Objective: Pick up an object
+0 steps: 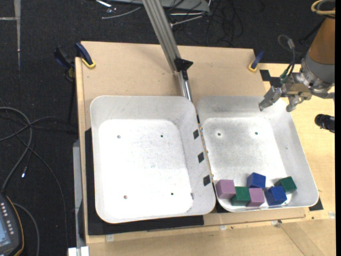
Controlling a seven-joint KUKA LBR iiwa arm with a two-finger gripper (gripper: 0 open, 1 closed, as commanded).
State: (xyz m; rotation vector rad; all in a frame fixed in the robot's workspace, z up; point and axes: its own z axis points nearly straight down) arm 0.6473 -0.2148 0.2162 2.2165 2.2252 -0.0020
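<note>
At the near edge of the right bin (pixel 298 143), around the six o'clock side of its floor, six small blocks are lying bunched together. A pink block (pixel 226 188) is sitting at the left end of the bunch, with a green block (pixel 242 195) touching it on its right and a second pink block (pixel 257 197) just beside that. A blue block (pixel 256 180) is resting slightly farther back, a second blue block (pixel 276 195) is lying toward four o'clock of it, and a dark green block (pixel 288 184) is sitting at the right end. They are roughly cube-shaped, so no long axis is showing; each is turned at a slightly different angle. The left bin (pixel 101 143) is lying alongside. Farther back, at about two o'clock from the blocks, the gripper (pixel 281 100) is hanging over the right bin's far right corner, its fingers spread apart with nothing between them. The arm (pixel 322 52) is reaching in from three o'clock, its wrist angling downward.
</note>
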